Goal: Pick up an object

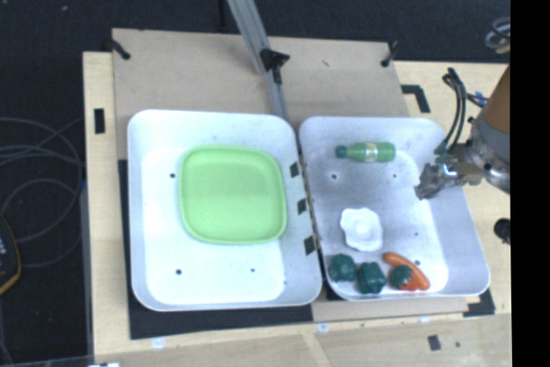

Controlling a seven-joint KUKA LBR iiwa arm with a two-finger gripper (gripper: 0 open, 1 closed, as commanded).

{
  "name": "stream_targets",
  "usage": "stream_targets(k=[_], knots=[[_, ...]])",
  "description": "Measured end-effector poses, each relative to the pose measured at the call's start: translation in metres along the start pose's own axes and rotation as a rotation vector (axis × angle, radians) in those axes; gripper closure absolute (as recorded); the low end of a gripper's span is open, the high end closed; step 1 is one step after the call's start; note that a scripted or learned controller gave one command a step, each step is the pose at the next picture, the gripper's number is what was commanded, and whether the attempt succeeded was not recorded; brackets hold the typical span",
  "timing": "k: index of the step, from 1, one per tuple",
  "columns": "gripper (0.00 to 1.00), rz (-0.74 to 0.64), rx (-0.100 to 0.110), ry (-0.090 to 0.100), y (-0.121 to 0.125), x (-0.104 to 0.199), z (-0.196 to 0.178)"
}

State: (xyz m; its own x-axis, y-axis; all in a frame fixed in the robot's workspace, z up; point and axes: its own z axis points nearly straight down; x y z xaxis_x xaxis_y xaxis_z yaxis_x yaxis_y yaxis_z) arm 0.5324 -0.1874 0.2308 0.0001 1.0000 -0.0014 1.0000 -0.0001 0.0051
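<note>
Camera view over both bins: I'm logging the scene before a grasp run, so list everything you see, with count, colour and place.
Bins: 2, white, side by side on the bench; left bin, right bin.
Plate: 1, light green, middle of the left bin.
Bottle: 1, green, lying near the right bin's far edge.
White object: 1, right bin's centre.
Dark green pieces: 2, right bin's near edge.
Orange-and-green item: 1, beside them.
Gripper: 1, grey, over the right bin's right side.

No readable text, labels, brands, numbers or signs are showing anywhere. The bottle (366,152) in the right bin (455,223) is wearing a pale band around its middle, but any print on it is too small to make out.
</note>
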Motion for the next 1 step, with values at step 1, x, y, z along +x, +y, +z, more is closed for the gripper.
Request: stream_targets(k=[1], knots=[[1.00,-0.003,0.005,0.002,0.0144,0.0481,0.0072]])
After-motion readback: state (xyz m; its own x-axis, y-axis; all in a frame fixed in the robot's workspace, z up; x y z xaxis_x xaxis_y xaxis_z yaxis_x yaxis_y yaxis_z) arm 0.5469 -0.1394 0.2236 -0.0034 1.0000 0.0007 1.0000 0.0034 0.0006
